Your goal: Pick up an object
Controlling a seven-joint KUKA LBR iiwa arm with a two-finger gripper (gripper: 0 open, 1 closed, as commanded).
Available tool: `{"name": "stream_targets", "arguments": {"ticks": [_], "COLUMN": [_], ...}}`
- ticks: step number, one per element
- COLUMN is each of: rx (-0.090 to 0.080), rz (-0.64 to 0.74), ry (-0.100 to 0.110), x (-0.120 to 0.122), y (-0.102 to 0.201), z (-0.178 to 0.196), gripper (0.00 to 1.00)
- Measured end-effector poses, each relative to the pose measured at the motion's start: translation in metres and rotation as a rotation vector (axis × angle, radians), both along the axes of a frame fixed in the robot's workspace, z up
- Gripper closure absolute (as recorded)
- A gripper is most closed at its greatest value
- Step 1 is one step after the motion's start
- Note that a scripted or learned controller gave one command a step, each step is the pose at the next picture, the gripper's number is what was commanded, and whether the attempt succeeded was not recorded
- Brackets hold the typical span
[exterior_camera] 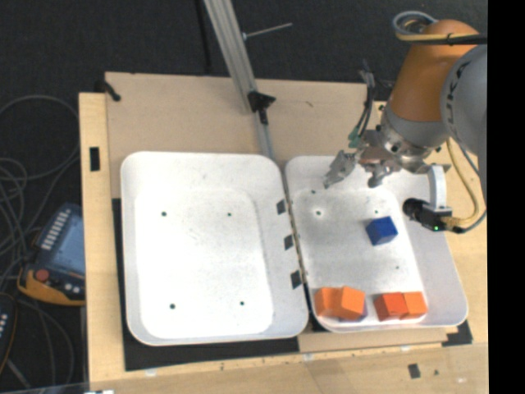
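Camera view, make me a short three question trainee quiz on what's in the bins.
1. True or false: the blue block lies in the right bin.
2. How many orange blocks lie along that bin's near edge? A) one B) two C) four
3. Fill in: the gripper hovers above the ___ bin, fingers spread.

Key: 1 true. 2 B, one at left, one at right. 3 right; the left bin is beside it.

No text, label, brand or number is legible anywhere; the letters on the grey arm [469, 97] are too blurred.
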State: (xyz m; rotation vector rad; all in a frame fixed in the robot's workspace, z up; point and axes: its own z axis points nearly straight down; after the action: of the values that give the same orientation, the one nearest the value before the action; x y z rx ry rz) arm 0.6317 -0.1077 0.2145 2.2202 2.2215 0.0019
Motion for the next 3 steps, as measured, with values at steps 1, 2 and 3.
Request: {"name": "stream_targets", "arguments": {"ticks": [1, 2, 3], "rx": [-0.004, 0.0, -0.002], "rz": [-0.009, -0.001, -0.001], "ry": [0.007, -0.001, -0.004], "x": [-0.05, -0.082, -0.053], "y": [-0.101, -0.076, -0.084], "z": [-0.071, -0.038, -0.095], "gripper": [0.0, 0.0, 0.0]}}
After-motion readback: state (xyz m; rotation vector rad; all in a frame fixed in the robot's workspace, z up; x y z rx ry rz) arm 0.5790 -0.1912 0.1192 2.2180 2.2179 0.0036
